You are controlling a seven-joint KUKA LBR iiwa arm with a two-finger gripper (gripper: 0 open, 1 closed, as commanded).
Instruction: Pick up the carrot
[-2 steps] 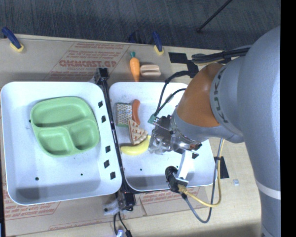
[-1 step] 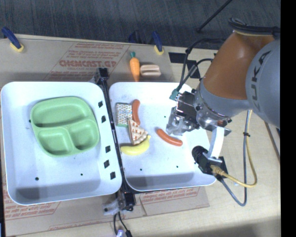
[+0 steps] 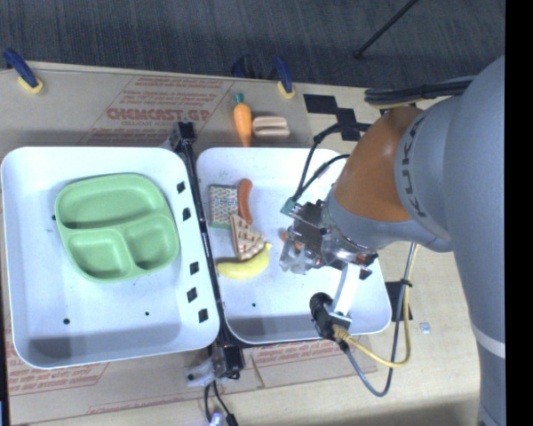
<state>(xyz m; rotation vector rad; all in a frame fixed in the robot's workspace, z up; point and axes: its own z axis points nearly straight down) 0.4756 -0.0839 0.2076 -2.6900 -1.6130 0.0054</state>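
The carrot [image 3: 241, 122], orange with a green top, lies on the bench just behind the right bin's back rim, outside both bins. My gripper [image 3: 295, 248] hangs low over the middle of the right bin [image 3: 373, 313], well in front of and to the right of the carrot. Nothing is visibly held in it. The grey arm with its orange band [image 3: 382, 171] covers the bin's right side.
A small bun-like toy [image 3: 270, 128] lies right of the carrot. In the right bin, left of the gripper, lie a sausage [image 3: 244, 200], a grey cracker [image 3: 222, 204], a waffle piece [image 3: 246, 236] and a banana [image 3: 244, 267]. The left bin holds a green divided plate [image 3: 115, 224].
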